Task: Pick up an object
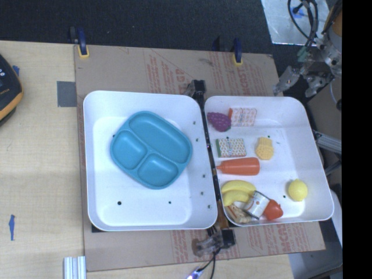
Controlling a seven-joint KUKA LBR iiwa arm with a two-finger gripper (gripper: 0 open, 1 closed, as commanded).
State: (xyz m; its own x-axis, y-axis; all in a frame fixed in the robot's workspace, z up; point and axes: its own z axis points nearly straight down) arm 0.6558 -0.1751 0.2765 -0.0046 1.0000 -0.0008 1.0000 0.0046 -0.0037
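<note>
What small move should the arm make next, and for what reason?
Probably swing the gripper left and down over the right bin, toward the lemon. The gripper sits beyond the bin's far right corner, above no object, and the lemon lies apart from the other food.

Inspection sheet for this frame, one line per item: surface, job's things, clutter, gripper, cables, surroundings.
Surface: wooden bench under a cardboard sheet, bearing a left bin and a right bin.
Job's things: right bin holds purple grapes, two small packets, corn, carrot, banana, lemon, and a small pile by the front wall.
Clutter: blue divided plate in the left bin.
Gripper: gripper beyond the right bin's far corner, above the bench, nothing between its fingers.
Cables: blue cable at top right; wire at front edge.
Surroundings: yellow-black device at left; blue clamps.
</note>
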